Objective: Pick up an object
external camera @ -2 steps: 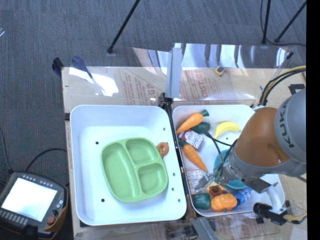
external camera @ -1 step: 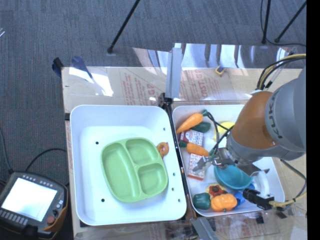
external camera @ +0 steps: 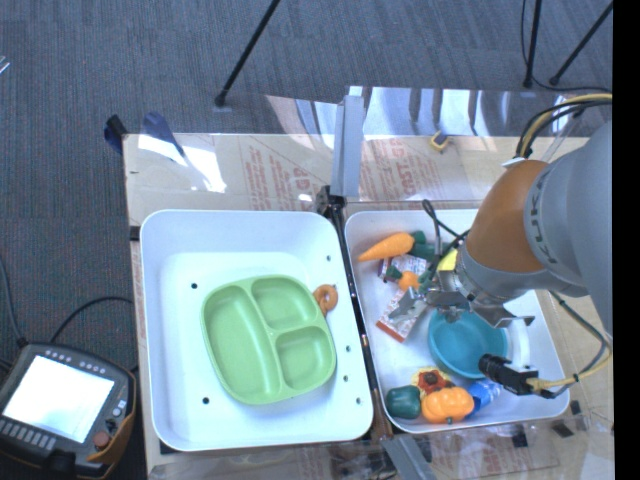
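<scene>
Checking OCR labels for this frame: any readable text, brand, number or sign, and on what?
Nothing reads cleanly.
Red print on the cardboard behind the bins: letters show, reversed and too blurred to read.
Small packet in the right bin, beside the blue bowl: red and white printing, too small to read.
Pendant at lower left: its screen glows white, with no legible text.

The grey arm with its orange band (external camera: 510, 223) reaches in from the right, bent downward at the wrist. Its two-finger pincer (external camera: 432, 296) hangs low beneath the band, fingertips too obscured to read.
</scene>
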Robot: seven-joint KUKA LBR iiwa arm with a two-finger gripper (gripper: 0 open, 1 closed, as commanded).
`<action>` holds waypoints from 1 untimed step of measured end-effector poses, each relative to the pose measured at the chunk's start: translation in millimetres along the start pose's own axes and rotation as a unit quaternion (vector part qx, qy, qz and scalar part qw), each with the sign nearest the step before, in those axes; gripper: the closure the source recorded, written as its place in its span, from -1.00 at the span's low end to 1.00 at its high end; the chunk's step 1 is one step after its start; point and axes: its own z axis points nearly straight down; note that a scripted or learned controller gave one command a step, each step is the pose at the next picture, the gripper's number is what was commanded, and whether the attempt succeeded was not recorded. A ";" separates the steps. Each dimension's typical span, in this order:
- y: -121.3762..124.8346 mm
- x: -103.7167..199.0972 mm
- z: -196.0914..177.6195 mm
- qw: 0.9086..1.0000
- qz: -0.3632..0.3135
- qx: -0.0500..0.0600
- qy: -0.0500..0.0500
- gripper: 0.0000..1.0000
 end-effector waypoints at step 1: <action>63.6 -25.4 -0.7 1.000 0.003 -0.002 -0.001 -1.00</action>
